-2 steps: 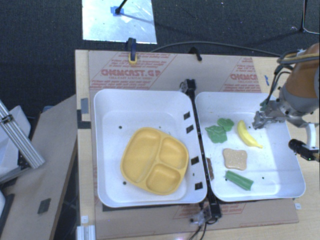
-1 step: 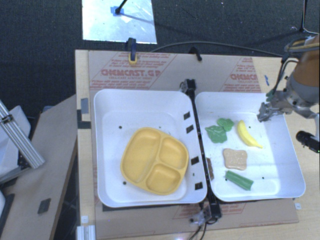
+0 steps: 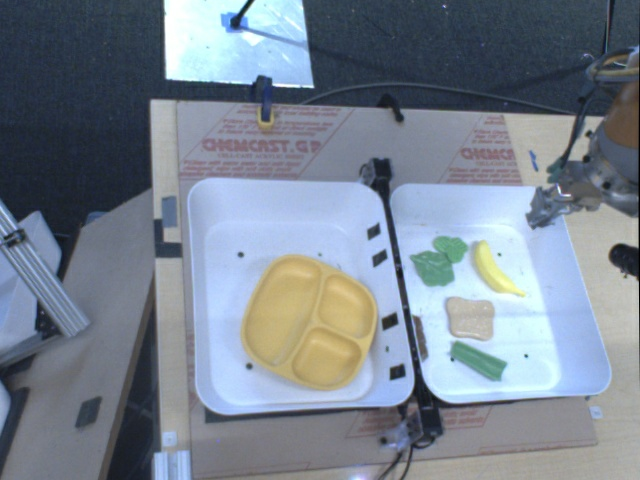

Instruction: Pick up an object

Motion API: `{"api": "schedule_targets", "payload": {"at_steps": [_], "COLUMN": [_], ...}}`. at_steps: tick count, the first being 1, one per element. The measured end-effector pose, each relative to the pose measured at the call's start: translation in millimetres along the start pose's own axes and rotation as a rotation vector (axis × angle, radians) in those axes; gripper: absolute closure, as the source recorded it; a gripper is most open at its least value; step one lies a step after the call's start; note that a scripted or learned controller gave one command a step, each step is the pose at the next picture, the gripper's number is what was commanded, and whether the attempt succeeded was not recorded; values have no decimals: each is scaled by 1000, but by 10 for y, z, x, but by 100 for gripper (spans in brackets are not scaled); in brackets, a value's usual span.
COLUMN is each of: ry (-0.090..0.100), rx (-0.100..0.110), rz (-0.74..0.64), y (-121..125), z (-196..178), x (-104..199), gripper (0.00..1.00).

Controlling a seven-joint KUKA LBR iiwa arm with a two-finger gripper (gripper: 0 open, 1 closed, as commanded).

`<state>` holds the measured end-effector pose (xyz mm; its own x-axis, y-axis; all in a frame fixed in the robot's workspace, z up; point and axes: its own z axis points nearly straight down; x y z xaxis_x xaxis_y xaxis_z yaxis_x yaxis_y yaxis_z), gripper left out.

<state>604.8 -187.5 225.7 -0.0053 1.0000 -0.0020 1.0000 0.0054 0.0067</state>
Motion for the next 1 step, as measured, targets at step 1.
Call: {"api": "schedule_targets", "payload": {"at_steps": [1], "ry": [1], "rx": [2], "rz": [0], "y": [14], "z": [-352], "x": [-3], "gripper": [100]}}
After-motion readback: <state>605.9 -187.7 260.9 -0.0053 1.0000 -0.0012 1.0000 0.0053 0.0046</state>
